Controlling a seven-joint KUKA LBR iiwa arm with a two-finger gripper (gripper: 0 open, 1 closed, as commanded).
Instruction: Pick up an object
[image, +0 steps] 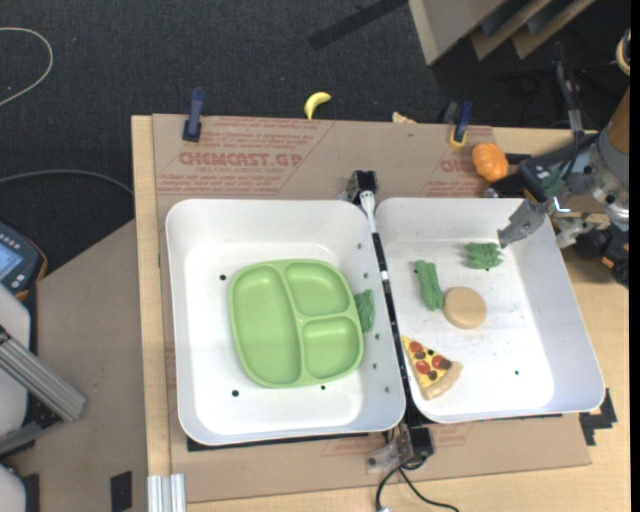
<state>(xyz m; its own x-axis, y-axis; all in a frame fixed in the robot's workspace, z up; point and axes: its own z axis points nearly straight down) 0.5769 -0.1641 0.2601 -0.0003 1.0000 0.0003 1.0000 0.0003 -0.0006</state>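
Camera view, looking down on the bench: the gripper (520, 226) comes in from the right over the right bin (560, 330), grey fingers slanting down toward the bin's upper part, and the tip sits just beside a small green leafy toy (484, 256), right at its upper right edge; whether the fingers are spread or closed is not clear from here, they read as one grey wedge, and nothing shows between them, so I would not call anything held. That leafy piece looks like the target, given how near it lies, though I cannot tell whether the tip is touching it or hanging just above. Also in this bin: a longer green vegetable piece (429, 285) to the left, a round tan biscuit (465, 307) just beside it, and a pizza slice (431, 366) lower down near the divider. Over in the left bin (200, 250) sits a green divided plate (296, 322), with a small green scrap (364, 309) against its right rim. To do this well, I judge the arm should shift slightly left and down so the leafy toy is centred between the fingers, settle low to the floor since the piece looks flat, close firmly, then lift straight up; coming in off-centre risks just nudging it toward the biscuit
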